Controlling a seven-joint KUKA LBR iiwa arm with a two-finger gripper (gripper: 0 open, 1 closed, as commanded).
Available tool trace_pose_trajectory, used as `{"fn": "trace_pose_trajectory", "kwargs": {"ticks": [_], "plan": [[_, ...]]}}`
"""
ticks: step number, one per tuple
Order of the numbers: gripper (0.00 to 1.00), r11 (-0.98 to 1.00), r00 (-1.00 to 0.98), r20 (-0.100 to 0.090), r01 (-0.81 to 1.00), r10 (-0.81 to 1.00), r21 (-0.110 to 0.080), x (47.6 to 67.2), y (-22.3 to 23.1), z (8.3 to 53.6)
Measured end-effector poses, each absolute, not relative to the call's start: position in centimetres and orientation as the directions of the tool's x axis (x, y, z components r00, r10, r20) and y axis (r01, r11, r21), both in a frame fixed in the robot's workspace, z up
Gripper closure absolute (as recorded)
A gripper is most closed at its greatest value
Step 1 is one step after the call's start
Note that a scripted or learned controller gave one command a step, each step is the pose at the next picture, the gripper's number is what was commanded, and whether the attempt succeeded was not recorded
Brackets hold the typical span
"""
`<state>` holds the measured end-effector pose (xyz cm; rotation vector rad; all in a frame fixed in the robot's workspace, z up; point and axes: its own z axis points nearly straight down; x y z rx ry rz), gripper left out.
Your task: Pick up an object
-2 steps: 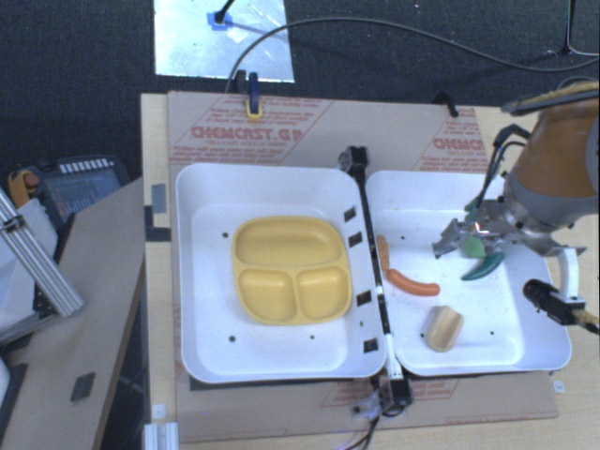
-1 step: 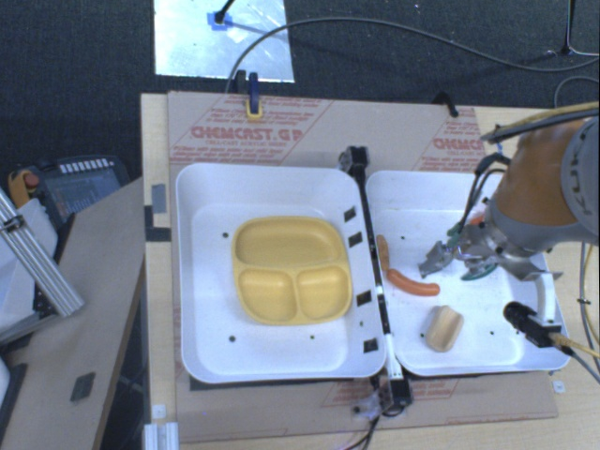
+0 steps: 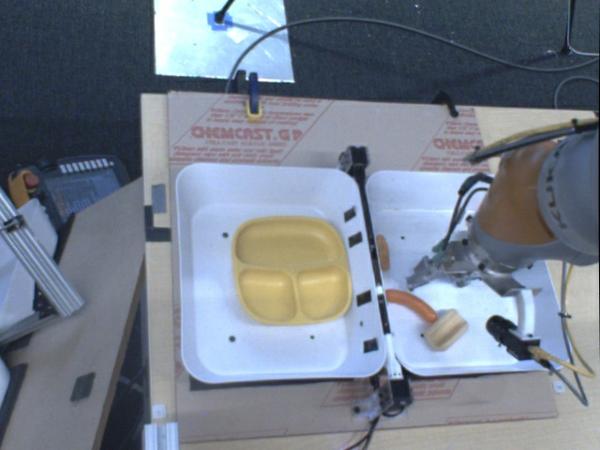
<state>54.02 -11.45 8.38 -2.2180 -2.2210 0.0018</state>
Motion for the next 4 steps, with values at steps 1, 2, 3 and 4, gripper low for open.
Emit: {"fn": "trace_pose_trajectory", "kwargs": {"ticks": [1,2,3,4], "plan": [[1.0,0.002,-0.002,-0.001,1.0,1.0,0.002,54.2,-11.5,9.7],[1.0,0.004,-0.004,-0.001,1.0,1.0,0.007,54.4,-11.2,16.1],[1.0,0.005,-0.005,-0.001,1.0,1.0,0.007,54.8,-10.6,20.7],[1.0,0.005,-0.005,-0.001,1.0,1.0,0.005,54.9,-10.6,23.4]]}}
